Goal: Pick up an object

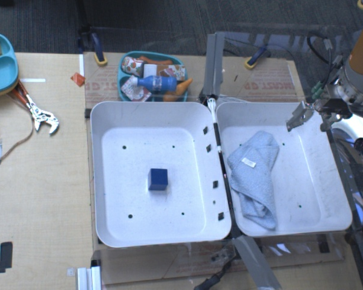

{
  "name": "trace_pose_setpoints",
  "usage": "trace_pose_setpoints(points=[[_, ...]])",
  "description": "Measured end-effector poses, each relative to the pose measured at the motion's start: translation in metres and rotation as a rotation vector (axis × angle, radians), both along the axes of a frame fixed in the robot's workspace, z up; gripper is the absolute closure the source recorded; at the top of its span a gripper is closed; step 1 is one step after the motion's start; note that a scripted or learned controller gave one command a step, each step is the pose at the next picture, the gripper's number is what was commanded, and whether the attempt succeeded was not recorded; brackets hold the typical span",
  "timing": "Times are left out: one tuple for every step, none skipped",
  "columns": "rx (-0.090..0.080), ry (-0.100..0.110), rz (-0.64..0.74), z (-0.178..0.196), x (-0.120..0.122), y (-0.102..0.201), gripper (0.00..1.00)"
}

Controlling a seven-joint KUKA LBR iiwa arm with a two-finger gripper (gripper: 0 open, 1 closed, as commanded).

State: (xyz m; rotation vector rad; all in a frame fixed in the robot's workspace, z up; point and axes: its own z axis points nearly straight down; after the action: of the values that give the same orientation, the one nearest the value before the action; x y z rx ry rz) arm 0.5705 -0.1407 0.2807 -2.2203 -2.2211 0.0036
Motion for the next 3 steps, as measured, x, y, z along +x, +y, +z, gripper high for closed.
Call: trace_pose_setpoints(points=[[0.000,0.002,-0.199,-0.029,-0.021,-0.020,0.00],[0.001,-0.004,-0.198,-0.188,-0.025,0.024,0.00],[0.000,-0.004,-0.016,-0.188,0.009,0.029,0.00]])
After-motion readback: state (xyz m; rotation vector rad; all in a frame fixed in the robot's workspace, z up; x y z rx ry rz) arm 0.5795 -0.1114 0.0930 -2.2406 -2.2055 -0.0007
